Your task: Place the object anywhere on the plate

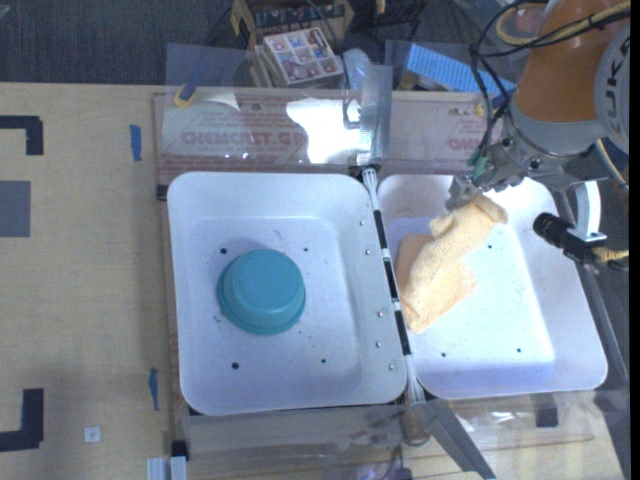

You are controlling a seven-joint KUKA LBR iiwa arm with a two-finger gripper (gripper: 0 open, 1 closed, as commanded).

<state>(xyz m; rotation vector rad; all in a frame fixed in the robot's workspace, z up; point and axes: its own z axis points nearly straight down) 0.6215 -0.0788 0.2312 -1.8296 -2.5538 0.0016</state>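
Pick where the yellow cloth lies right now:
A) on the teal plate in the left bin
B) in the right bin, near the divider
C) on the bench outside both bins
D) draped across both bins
B: the yellow cloth lies in the right bin, while the teal plate sits apart in the left bin.

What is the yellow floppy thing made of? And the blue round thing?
The yellow thing looks like soft cloth, maybe a towel: it is fuzzy, folded and droopy. The blue round thing looks like hard plastic, smooth and a little dull, keeping its neat round shape.
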